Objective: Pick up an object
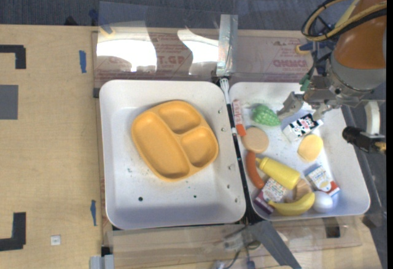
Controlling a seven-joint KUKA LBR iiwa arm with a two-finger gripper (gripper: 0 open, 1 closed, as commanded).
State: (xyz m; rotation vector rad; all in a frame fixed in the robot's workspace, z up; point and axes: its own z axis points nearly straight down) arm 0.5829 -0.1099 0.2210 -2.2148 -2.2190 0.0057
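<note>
While the arm reaches in from the right of the frame, these things are seen:

Gripper: the gripper (302, 108) is found over the upper part of the right bin (356, 191). Two grey fingers are spread apart, one pointing left and one pointing down-right. Nothing is seen held between them.

Black and white carton: the small carton (301, 126) is seen just below the gripper. Its long side runs from lower left to upper right.

Green toy: a bumpy green toy (265, 115) is seen left of the fingers, near the bin's top left.

Yellow bottle: the yellow bottle (279, 171) is laid on its side in the middle of the bin. Its thin end is pointed to the upper left.

Banana: the banana (295, 204) is laid along the bottom edge, curved upward at its ends.

Other food: a round tan piece (256, 139), a pale yellow piece (311, 147) and an orange sausage (253, 171) are seen nearby.

Left bin: an orange tray (175, 139) with three parts is seen inside the left bin (116, 200).
</note>
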